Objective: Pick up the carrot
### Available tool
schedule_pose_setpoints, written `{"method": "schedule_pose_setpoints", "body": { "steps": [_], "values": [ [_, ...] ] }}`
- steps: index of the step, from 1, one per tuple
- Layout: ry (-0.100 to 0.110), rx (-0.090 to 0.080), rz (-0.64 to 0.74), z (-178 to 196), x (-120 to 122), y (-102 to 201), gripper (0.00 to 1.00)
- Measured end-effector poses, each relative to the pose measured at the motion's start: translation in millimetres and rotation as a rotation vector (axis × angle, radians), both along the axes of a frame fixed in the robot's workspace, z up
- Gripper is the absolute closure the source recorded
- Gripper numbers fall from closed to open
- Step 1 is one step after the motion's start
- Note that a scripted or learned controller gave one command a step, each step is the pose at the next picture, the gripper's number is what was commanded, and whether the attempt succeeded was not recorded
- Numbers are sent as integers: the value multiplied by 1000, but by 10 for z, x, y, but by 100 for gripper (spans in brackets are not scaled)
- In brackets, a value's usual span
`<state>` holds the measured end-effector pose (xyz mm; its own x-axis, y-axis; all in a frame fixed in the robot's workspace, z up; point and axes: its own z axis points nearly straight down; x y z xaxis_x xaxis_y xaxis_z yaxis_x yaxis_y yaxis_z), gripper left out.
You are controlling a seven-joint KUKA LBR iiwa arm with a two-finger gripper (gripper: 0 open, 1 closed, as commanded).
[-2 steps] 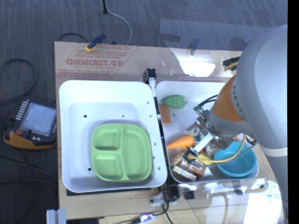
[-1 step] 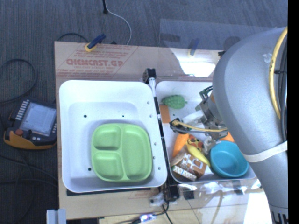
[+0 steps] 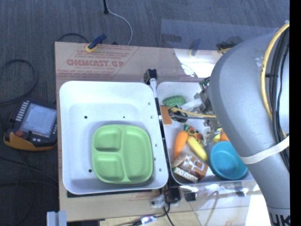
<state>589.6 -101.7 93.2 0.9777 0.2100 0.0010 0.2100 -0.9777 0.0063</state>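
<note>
Carrot (image 3: 179,143) lies in the right bin (image 3: 165,92) near its left wall, long axis running top-right to bottom-left, just beside a banana (image 3: 197,148); I see my jaws (image 3: 203,108) above it, state I cannot tell

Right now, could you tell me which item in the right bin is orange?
The carrot, lying at the bin's left side beside the yellow banana; the bowl is blue.
</note>
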Motion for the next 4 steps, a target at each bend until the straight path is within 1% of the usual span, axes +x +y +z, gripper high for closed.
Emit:
{"method": "schedule_pose_setpoints", "body": {
  "steps": [1, 2, 3, 4],
  "values": [
    [2, 6, 169, 932, -190, 513, 0],
    [13, 9, 280, 889, -1079, 976, 0],
    [12, 4, 379, 895, -1078, 173, 0],
    [8, 8, 293, 893, -1060, 750, 0]
  ]
}}
